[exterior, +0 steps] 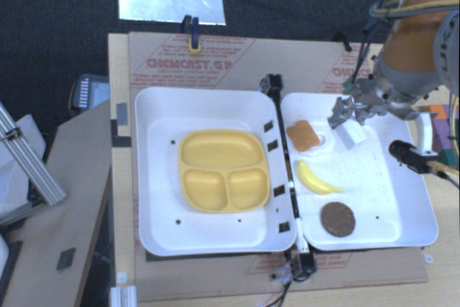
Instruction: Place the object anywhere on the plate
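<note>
A grey two-finger gripper, its grip state impossible to tell, hangs over the right white bin near an orange bread-like slice, a yellow banana and a brown disc; a centred descent should precede carrying anything to the yellow compartment plate.

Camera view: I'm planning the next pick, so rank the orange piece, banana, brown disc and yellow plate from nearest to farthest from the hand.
From the hand:
1. Orange piece, just left of it.
2. Banana, below it.
3. Brown disc, at the bin's front.
4. Yellow plate, in the left bin.
</note>
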`<action>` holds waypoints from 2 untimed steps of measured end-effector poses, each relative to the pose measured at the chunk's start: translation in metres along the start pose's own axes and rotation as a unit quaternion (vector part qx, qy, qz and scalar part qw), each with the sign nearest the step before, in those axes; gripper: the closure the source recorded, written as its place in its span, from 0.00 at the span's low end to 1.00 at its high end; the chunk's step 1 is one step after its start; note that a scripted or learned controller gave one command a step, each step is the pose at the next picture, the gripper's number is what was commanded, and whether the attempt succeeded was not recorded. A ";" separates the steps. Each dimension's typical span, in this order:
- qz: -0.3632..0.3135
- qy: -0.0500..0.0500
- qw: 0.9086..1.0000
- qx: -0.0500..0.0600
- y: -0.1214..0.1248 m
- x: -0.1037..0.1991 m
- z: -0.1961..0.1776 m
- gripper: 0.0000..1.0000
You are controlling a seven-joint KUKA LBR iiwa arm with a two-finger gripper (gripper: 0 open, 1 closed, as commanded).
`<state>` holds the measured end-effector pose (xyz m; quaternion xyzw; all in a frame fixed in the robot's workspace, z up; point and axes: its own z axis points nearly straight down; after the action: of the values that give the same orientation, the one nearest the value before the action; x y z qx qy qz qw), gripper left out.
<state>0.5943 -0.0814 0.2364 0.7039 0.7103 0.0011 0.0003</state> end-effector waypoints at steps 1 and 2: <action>0.000 0.000 1.000 0.000 0.001 0.052 0.001 1.00; -0.001 0.001 1.000 0.000 0.007 0.108 -0.004 1.00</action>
<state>0.6008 0.0271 0.2408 0.7034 0.7108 0.0016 0.0001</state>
